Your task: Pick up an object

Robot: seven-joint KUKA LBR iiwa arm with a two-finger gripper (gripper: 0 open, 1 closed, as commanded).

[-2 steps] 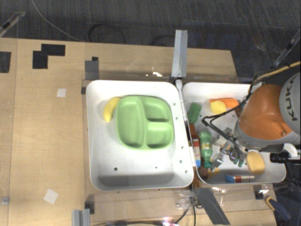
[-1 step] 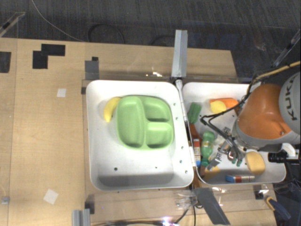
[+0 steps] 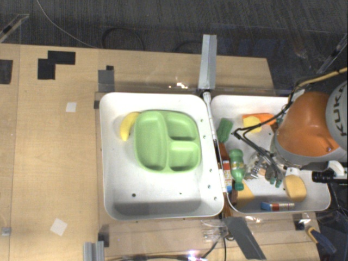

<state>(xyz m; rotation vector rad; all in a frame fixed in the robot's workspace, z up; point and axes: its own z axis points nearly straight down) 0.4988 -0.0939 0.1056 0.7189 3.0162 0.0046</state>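
My gripper (image 3: pixel 265 172) is low inside the right bin (image 3: pixel 322 202), below the arm's orange band (image 3: pixel 304 126). It hangs among several small objects. A green bottle (image 3: pixel 236 165) lies just to its left, and a tan sponge-like block (image 3: pixel 295 187) sits just to its right. A small teal piece (image 3: pixel 278 181) is right by the gripper tip. I cannot make out anything held in the gripper.
The right bin also holds a green item (image 3: pixel 224 129), an orange piece (image 3: pixel 258 119), an orange-yellow block (image 3: pixel 243 192) and a marker (image 3: pixel 276 205). In the left bin (image 3: pixel 125 200) are a green divided tray (image 3: pixel 166 140) and a banana (image 3: pixel 126 126).
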